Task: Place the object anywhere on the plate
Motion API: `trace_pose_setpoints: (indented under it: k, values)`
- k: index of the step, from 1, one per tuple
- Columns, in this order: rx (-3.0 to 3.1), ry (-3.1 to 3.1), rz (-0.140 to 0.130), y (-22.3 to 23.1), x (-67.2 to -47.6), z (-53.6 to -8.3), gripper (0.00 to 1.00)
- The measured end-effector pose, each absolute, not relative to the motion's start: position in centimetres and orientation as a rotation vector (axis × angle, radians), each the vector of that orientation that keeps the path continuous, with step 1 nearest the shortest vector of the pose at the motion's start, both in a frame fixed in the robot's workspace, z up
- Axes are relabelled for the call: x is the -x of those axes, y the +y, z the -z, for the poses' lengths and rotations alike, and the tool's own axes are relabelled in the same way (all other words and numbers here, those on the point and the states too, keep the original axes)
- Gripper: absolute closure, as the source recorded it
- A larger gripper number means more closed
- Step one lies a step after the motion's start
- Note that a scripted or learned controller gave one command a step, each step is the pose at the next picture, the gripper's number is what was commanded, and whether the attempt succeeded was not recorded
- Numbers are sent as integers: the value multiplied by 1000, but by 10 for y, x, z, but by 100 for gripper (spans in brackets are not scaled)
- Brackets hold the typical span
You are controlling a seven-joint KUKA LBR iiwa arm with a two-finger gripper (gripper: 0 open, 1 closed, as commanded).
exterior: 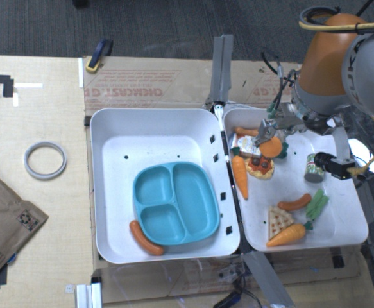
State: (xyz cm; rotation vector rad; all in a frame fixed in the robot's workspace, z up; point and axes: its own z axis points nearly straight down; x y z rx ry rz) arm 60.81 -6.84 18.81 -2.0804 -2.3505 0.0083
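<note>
A blue three-compartment plate (174, 202) lies in the left bin (110, 172), with nothing on it. My gripper (264, 133) hangs low over the upper left part of the right bin (350, 226). It sits just above a cluster of toy food: an orange round piece (272, 148), a small pepperoni pizza (261, 166) and a long carrot (240, 176). A reddish sausage (244, 132) lies just left of the gripper. The wrist hides whatever lies directly under the gripper.
An orange sausage (146, 238) lies in the left bin beside the plate's front left corner. The right bin also holds a small can (314, 167), a second sausage (294, 203), a green piece (317, 205), a wedge slice (278, 221) and a carrot (288, 234). A tape ring (45, 160) lies on the bench.
</note>
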Motion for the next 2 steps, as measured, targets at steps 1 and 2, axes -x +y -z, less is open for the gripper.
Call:
trace_pose_setpoints:
  k: [1, 2]
  values:
    - [2054, -2372, -8, 36, -531, -188, 100]
    - [2056, -2371, -8, 36, -531, -189, 0]
